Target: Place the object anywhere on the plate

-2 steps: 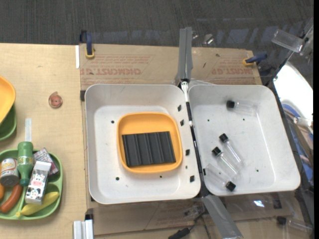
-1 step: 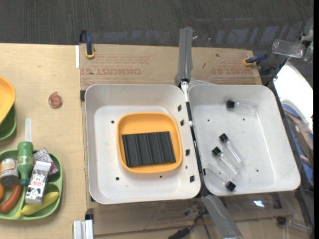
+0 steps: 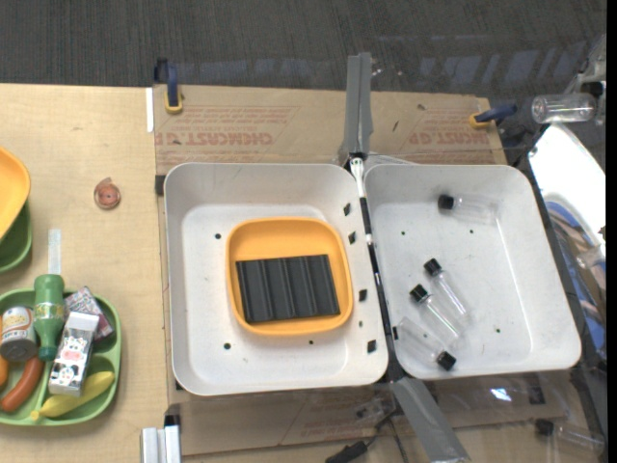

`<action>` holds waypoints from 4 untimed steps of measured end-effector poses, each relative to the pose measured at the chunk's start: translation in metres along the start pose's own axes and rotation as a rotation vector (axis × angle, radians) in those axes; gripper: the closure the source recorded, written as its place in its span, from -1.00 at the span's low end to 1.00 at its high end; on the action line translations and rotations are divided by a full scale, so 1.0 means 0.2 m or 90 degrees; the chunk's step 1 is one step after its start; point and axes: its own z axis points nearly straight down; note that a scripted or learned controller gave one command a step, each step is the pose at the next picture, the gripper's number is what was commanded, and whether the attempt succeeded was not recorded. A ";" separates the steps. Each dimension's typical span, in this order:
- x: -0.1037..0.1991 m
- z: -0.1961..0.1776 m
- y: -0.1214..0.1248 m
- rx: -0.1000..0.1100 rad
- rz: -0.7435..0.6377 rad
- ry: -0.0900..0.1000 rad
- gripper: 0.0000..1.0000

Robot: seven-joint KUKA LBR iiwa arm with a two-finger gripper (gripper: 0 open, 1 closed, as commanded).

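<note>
Two white bins (image 3: pixel 193 355) abut; orange plate (image 3: pixel 289 239) centred left; vials (image 3: pixel 443 292) right; claw state unknowable.

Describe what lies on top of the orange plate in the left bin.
A dark ribbed rectangular block lies flat on the orange plate, covering most of its middle. The plate surface beneath the block is hidden.

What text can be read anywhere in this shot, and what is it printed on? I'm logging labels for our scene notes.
"CHEMCAST", red print reading upside down, on the cardboard sheet behind the left bin.
Red print on the cardboard behind the right bin: cut off and too faint to read.
Labels on the can, green bottle and small cartons in the green tray: too small to read.
</note>
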 end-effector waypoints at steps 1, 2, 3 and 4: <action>-0.04 0.00 0.00 0.000 -0.192 -0.001 1.00; -0.04 0.00 0.00 0.000 -0.418 -0.002 1.00; -0.04 0.00 0.00 0.000 -0.573 -0.002 1.00; -0.04 0.00 0.00 -0.001 -0.814 -0.002 1.00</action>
